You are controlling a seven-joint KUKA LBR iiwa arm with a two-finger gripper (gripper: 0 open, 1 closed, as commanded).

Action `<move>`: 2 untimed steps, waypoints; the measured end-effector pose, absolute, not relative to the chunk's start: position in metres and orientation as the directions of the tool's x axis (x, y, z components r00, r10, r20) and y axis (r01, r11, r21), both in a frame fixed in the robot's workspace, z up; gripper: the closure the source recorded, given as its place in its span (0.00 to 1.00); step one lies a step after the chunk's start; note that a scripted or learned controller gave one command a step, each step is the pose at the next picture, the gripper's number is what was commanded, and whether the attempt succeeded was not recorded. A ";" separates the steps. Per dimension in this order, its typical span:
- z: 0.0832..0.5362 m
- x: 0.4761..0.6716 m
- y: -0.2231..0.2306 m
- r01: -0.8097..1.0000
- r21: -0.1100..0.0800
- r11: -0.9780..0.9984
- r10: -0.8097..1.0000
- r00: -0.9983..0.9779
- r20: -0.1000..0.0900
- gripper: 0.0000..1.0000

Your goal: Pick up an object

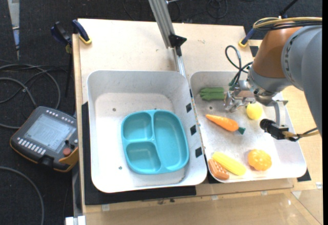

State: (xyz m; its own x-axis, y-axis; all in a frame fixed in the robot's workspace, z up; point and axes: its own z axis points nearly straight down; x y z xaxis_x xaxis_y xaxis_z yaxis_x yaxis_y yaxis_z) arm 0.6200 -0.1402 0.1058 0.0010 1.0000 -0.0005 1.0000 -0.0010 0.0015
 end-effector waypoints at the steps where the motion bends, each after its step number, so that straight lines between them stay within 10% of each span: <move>1: 0.168 0.628 -0.138 1.000 0.008 0.002 1.000 -0.002 -0.002 1.00; 2: 0.210 0.630 -0.138 1.000 0.007 0.002 1.000 -0.002 -0.002 1.00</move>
